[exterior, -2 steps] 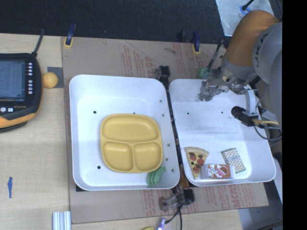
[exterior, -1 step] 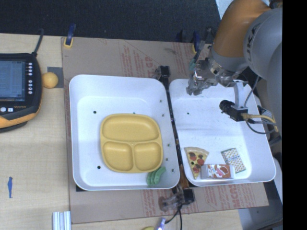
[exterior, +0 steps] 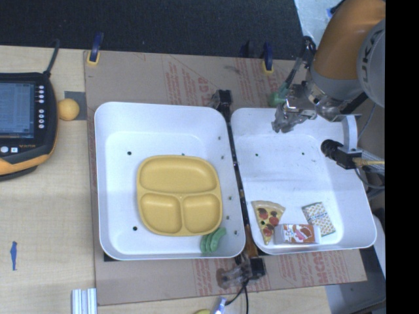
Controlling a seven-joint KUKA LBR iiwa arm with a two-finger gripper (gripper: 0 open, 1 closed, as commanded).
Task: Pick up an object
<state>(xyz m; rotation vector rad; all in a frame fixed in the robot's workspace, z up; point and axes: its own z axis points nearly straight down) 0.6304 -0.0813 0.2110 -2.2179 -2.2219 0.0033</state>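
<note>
The pizza slice (exterior: 267, 218) is seen flat at the near left of the right bin (exterior: 298, 169); it is judged light and thin, best taken by its edges. The gripper (exterior: 287, 120) is poised far off, seemingly empty; its spread cannot be told.

A pale wooden bench (exterior: 46, 241) runs across the scene, with a brown cardboard sheet (exterior: 163, 77) laid over its middle and printed with faint red lettering. Blue clamps (exterior: 95, 47) pin the sheet along its far edge. Beyond the bench the floor (exterior: 163, 12) is dark, like carpet. Far left of the jaws a black and orange pendant (exterior: 23, 123) lies on the wood, a yellow ball (exterior: 68, 108) just beside it. A crumpled pale sheet (exterior: 314, 8) sits at the top right. Light is even, with soft shadows.
</note>
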